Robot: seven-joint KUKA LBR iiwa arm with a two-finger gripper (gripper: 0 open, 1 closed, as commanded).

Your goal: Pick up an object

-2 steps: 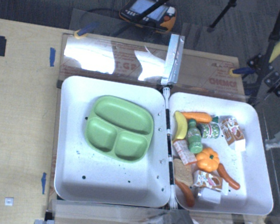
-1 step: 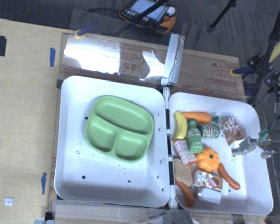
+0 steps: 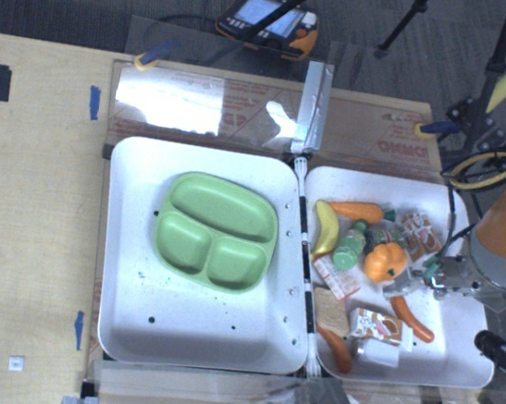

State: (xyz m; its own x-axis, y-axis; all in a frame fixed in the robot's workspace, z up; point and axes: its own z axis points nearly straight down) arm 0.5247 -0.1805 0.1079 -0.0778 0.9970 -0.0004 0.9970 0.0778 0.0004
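End effector (image 3: 413,280) low in right bin (image 3: 455,360), beside pumpkin (image 3: 386,261); finger state unclear. Toys crowded: carrot (image 3: 356,211), banana (image 3: 326,227), sausage (image 3: 411,319) close. Risk: fingers nudge neighbours, pumpkin rolls, grasp closes on nothing.

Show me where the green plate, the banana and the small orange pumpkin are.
green plate (image 3: 216,230): camera view, the ridge between its compartments.
banana (image 3: 326,227): camera view, middle of its curve.
small orange pumpkin (image 3: 385,261): camera view, its rounded top.
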